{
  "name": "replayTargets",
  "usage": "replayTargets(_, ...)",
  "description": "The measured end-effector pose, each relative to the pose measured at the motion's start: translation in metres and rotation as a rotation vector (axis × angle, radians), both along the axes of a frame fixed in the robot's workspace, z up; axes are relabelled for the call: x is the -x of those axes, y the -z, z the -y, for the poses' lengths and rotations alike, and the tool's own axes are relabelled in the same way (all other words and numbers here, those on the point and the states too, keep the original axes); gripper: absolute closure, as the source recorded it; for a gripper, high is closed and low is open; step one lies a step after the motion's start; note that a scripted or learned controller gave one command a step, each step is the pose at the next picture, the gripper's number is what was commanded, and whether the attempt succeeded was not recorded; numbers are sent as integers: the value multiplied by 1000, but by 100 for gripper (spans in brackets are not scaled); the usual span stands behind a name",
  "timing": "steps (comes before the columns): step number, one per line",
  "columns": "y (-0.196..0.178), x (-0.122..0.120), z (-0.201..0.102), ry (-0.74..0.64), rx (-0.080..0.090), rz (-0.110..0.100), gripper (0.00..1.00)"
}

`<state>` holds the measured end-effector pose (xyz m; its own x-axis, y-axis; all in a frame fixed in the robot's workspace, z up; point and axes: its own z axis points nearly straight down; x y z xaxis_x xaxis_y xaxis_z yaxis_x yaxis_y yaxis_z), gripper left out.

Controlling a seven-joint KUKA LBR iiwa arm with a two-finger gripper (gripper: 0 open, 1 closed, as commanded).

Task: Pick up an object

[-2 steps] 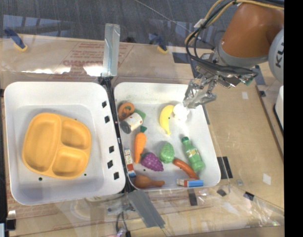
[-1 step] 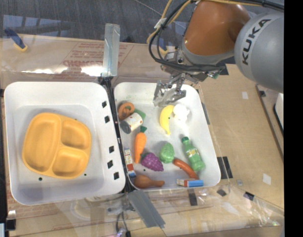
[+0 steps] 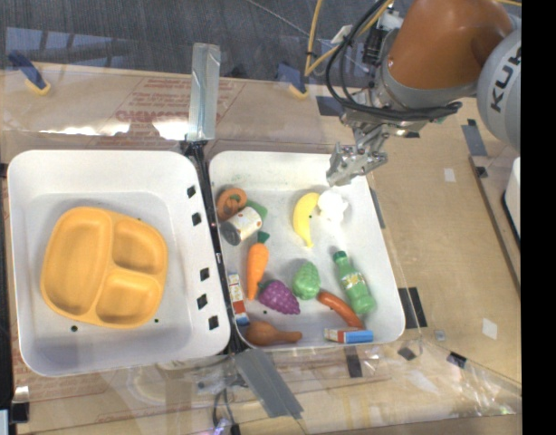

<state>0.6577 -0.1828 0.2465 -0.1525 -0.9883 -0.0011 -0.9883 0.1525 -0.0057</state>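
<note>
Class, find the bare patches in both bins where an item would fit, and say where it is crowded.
Free: left bin floor around the yellow tray; right bin top-left corner above the pretzel. Crowded: right bin's middle and bottom, carrot to green bottle.

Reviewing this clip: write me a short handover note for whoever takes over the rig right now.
Gripper: above the top right corner of the right bin, nothing seen between its fingers; open or shut is unclear.
Right bin: banana nearest the gripper with a white object beside it, carrot, grapes, green bottle and other toy foods.
Left bin: holds a yellow divided plate.
Done: nothing picked up yet.
Left: lower onto one object, grasp and lift it.
</note>
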Motion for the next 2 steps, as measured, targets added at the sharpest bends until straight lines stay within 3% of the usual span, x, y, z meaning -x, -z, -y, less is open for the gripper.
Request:
replayTargets(1,8,0,26,-368,0,-2,100)
replayTargets(2,-12,2,-40,-333,-1,-6,100)
